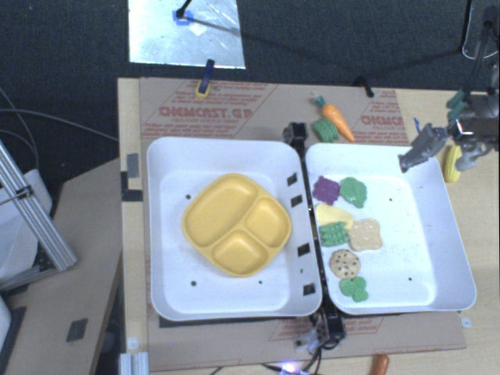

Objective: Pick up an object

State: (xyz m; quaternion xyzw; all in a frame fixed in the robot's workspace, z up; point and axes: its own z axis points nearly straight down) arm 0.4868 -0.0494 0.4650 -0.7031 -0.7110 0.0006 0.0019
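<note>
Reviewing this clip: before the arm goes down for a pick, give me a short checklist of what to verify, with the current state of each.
1. Pickable items present: ok. Toy foods lie in the right bin, among them a purple piece, a green piece and a cookie.
2. Gripper above a target: not ok. It sits at the bin's upper right rim, apart from the cluster.
3. Gripper free of load: ok, nothing seen between its fingers.
4. Item spacing: not ok. The pieces lie crowded, several touching.
5. Left bin contents: ok, the yellow divided tray lies clear of the arm's path.
</note>
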